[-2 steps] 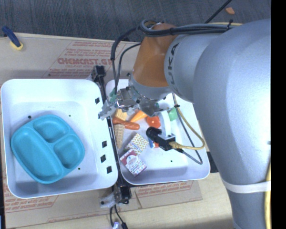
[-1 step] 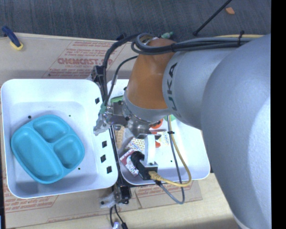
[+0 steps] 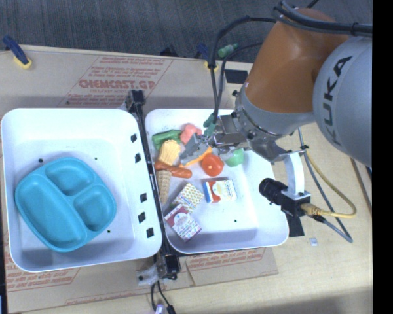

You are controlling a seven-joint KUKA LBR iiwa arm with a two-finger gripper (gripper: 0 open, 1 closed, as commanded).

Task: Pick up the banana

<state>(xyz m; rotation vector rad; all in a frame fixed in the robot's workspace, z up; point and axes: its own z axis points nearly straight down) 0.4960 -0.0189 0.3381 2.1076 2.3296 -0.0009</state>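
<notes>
Banana: not identifiable with certainty. The nearest match is a stubby, ridged yellow piece (image 3: 169, 152) in the right bin (image 3: 249, 241), near its left wall, towards the tabletop's far edge. It is crowded by green, pink and orange plastic foods and a glossy red ball (image 3: 211, 165). The gripper (image 3: 206, 146) sits beside it; whether its jaws are spread or pressed together cannot be told. The arm (image 3: 340, 90) reads "KUKA" and the cardboard sheet (image 3: 118, 77) reads "CHEMCAST GP". The bin's near-right floor is bare.
</notes>
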